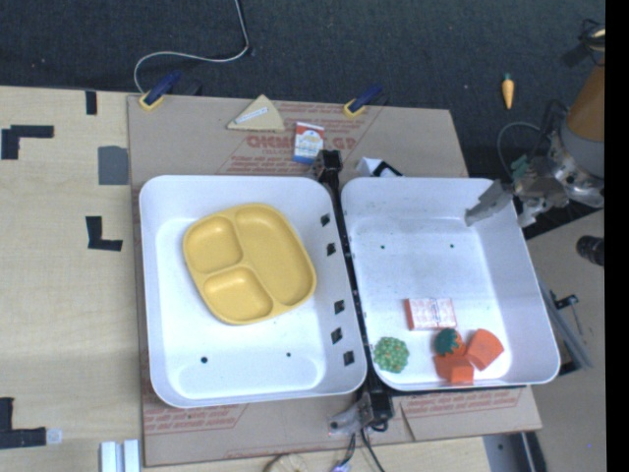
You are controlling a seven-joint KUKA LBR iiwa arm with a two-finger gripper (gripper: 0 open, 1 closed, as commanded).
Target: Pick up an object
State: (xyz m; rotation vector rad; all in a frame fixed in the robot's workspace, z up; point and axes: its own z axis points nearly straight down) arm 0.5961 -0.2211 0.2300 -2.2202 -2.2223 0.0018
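Note:
The right bin [393, 219] holds several small objects near its front edge: a pink and white packet [429, 313], a green bumpy ball [391, 354], a small teal piece [447, 341] and two orange blocks [484, 348] [454, 369]. My gripper [489, 206] hangs over the far right rim of that bin, well away from those objects. Nothing shows in it. A yellow divided plate [248, 262] lies in the left bin [172, 362].
Behind the bins on the cardboard sit a small red and white box [309, 144] and a tan wedge [257, 115]. Blue clamps [157, 88] [364, 97] grip the board's far edge. A white cable [197, 57] loops across the dark floor.

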